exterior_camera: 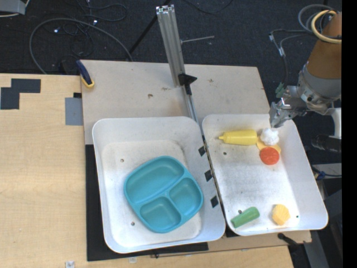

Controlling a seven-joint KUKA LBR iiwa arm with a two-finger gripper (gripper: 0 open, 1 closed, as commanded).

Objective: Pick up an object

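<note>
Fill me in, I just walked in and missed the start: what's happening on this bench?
The arm's gripper hangs at the right bin's far edge, just above a small white object beside a yellow bottle. Nothing is visibly held. An orange ball, green piece and yellow piece lie there too; the left bin holds a blue tray.

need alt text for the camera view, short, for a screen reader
A grey robot arm's pincer hovers at the far edge of the right white bin, just above a white ball beside a yellow bottle and an orange ball. The left bin holds a blue divided tray.
</note>
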